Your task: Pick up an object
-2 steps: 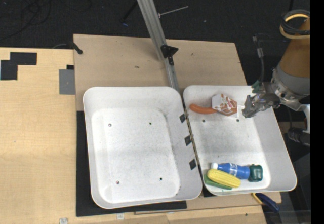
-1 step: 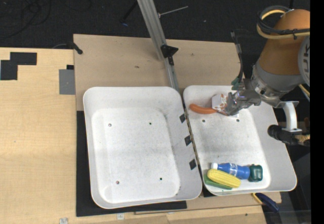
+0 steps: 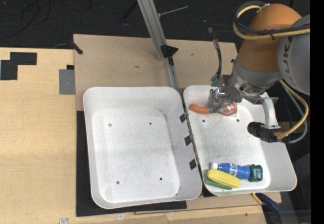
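Desk (image 3: 40,132) carries 2 white bins side by side: left bin (image 3: 134,147), right bin (image 3: 243,132). My arm (image 3: 263,40) comes in from the right w/ my hand (image 3: 218,100) low over the far end of the right bin, right above the carrot-like orange piece (image 3: 198,109). Can't tell how far open my hand is, or whether it has hold of anything; the metal blurs into a pale reddish thing (image 3: 229,110) just beside it.

Blue bottle (image 3: 238,171) lies at the near end of the right bin, green cap toward the right, touching the yellow corn cob (image 3: 224,179) in front of it. Both well apart from my hand.

Orange piece: looks like a light plastic toy, stiff, smooth, prob. slippery on its taper. Long axis runs roughly left-right w/ a slight tilt, one end toward the bins' divider, the other under my hand. I'd pinch across the thick middle, fingers square to the axis, not near the tip.
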Robot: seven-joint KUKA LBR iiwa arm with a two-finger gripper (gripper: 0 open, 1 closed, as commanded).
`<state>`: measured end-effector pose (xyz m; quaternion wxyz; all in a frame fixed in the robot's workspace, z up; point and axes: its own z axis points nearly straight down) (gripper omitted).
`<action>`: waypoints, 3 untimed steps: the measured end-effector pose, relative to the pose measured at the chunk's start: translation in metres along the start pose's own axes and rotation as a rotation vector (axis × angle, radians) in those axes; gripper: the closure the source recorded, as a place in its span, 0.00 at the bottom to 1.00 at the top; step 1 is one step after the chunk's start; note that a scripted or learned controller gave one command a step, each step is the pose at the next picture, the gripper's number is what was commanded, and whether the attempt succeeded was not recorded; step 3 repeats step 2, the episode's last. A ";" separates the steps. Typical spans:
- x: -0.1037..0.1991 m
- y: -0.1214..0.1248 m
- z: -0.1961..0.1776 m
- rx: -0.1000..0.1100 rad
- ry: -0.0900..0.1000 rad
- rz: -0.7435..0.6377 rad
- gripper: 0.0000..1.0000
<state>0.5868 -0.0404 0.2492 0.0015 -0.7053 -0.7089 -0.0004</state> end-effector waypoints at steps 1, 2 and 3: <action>0.054 0.001 -0.005 0.001 0.000 0.000 1.00; 0.103 0.007 -0.007 0.000 -0.001 0.001 1.00; 0.103 0.007 -0.007 0.000 -0.001 0.001 1.00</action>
